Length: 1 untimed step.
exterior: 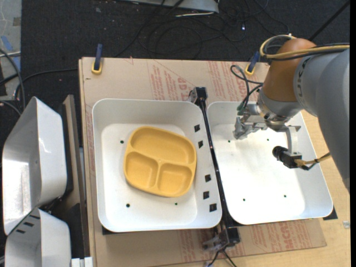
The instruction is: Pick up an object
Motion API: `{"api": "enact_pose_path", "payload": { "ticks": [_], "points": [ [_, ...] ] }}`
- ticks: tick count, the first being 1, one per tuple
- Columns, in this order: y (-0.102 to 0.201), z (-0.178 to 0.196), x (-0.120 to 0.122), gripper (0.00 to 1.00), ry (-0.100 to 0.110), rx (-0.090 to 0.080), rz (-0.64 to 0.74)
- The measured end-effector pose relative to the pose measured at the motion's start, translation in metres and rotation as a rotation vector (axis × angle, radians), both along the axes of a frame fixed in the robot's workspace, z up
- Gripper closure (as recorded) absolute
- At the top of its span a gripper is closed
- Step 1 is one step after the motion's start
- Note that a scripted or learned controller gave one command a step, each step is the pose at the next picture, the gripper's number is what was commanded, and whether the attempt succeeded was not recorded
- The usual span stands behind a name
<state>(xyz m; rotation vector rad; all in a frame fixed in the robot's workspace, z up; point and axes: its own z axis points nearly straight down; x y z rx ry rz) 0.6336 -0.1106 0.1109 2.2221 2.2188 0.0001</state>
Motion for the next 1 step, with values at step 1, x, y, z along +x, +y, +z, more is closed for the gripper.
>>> {"api": "enact_pose_path", "payload": {
  "ticks": [1],
  "points": [
    [0.0066,0.0606,-0.0024,1.0,-0.005,0.0,0.005]
  ]
}}
